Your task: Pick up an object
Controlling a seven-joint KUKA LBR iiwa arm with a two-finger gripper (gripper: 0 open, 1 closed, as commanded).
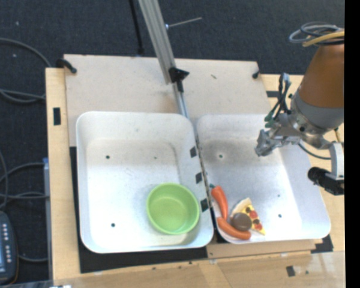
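Observed gripper (263,147) above the far part of the right bin (300,185), touching no object; finger state could not be told. Noted carrot (220,200), hot dog (233,229) and pizza slice (249,213) clustered at that bin's near-left corner. Found green bowl (173,207) just beyond, in left bin (108,161).

Open floor across the right bin (300,179), obstacles only the carrot (220,200) and toy food (243,219) at its near-left corner.
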